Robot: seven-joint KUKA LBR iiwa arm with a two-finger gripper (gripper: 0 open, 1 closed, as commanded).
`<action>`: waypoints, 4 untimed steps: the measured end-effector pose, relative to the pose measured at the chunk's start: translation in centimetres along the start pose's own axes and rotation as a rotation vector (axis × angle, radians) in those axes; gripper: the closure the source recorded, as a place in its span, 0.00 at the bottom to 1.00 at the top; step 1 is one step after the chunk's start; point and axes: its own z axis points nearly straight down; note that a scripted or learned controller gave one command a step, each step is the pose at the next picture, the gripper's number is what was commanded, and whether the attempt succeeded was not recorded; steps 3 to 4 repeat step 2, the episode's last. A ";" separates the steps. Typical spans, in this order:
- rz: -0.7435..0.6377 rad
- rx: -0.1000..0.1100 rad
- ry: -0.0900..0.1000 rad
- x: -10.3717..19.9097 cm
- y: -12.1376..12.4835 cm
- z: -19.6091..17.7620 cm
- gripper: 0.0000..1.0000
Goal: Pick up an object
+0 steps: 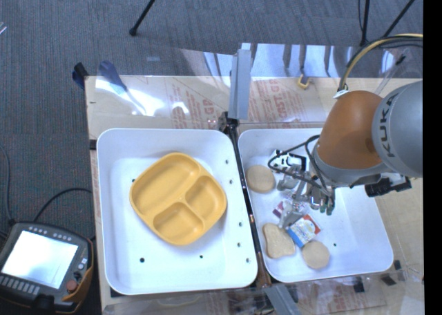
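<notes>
1. Down at the far left, on the floor beside the bench, a handheld control pendant (43, 262) lies with its screen glowing pale and a dark cable curling away from it.
2. The left bin (110, 168) holds a yellow divided plate (178, 198), turned at an angle, with its three compartments facing up. It sits roughly in the middle of that bin.
3. A grey upright post (240, 86) stands at the back, just above where the two bins meet.
4. The right bin (373, 237) holds the small things. A round tan cookie (260, 179) lies near its left wall, toward the back.
5. Nearer the front, a pale toast-shaped piece (278, 242) lies flat, and just to its right sits a second round cookie (316, 254), close to the front wall.
6. Between them and a little behind, a small red, white and blue packet (303, 229) lies tilted. It is right under the gripper's tip.
7. The gripper (304, 202) hangs over the middle of the right bin, pointing down toward the packet. From here I cannot tell whether it is spread or closed, or whether it touches the packet.
8. The arm (362, 141) comes in from the right, its orange band bulging above the wrist and the grey casing beyond.
</notes>
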 end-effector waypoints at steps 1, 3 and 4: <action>-0.006 -0.001 0.000 0.0 0.3 -1.0 1.00; 0.205 -0.001 -0.002 4.3 4.1 -9.8 1.00; 0.205 -0.001 -0.002 4.3 4.1 -9.8 1.00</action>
